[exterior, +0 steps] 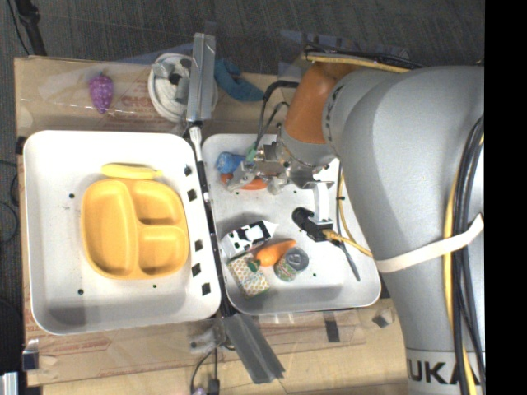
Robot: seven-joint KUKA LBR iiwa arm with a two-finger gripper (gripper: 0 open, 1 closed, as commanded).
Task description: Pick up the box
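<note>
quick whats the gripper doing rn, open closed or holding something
Gripper: open or closed cannot be told; it is beside a blue object, apart from the black-and-white box.

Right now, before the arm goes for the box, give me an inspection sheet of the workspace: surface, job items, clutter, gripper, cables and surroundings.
Surface: bench bearing a left bin and a right bin, both white.
Job's things: black-and-white box and patterned box, both lying in the right bin, apart from the gripper.
Clutter: yellow divided tray in the left bin; carrot, round tin and blue item in the right bin.
Gripper: gripper at the right bin's far end, beside the blue item; grip state unclear.
Cables: dark cables looping by the orange band.
Surroundings: purple item and white coil on the bench behind the bins.
</note>
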